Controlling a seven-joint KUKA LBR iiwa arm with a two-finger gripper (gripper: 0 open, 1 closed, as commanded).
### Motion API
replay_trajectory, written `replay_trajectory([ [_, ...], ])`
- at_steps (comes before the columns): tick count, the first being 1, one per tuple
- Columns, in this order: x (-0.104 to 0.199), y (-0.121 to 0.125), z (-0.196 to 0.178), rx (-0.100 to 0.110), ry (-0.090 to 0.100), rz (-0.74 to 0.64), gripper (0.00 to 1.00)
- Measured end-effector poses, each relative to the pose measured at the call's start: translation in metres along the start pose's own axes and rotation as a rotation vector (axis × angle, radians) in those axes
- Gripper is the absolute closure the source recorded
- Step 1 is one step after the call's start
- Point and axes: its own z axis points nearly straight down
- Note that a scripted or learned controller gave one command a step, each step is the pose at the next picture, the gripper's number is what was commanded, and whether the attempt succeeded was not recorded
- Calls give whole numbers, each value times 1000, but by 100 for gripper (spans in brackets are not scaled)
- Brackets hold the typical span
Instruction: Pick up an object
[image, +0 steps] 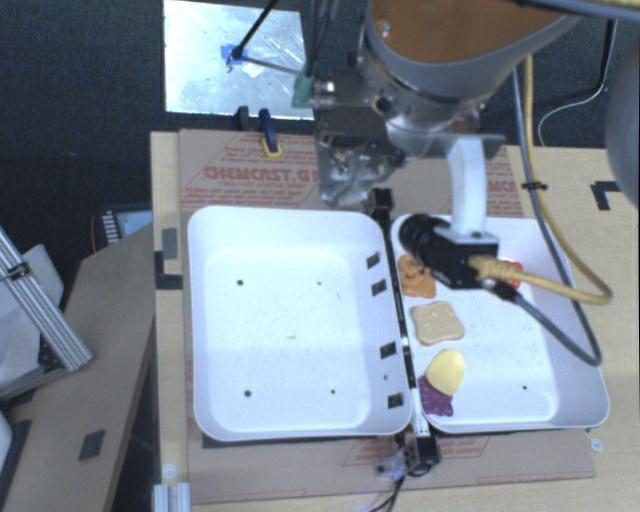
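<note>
The right bin holds several small objects along its left side. An orange-brown piece lies at the back, and a tan toast-shaped piece sits in front of it. Nearer the front are a yellow rounded object and a purple object. A small red-orange item peeks out beside a yellow hose. My gripper hangs over the back rim where the two bins meet, above and apart from the objects. Nothing shows in its grasp.
The left bin shows bare white floor. A black fitting under a white tube, with a yellow hose and a grey cable, crosses the right bin. Blue and yellow clamps stand behind the left bin.
</note>
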Motion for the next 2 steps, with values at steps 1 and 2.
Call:
replay_trajectory([
  [1, 0, 0, -11, -1, 1, -2, 100],
  [2, 1, 0, -22, -3, 3, -5, 100],
])
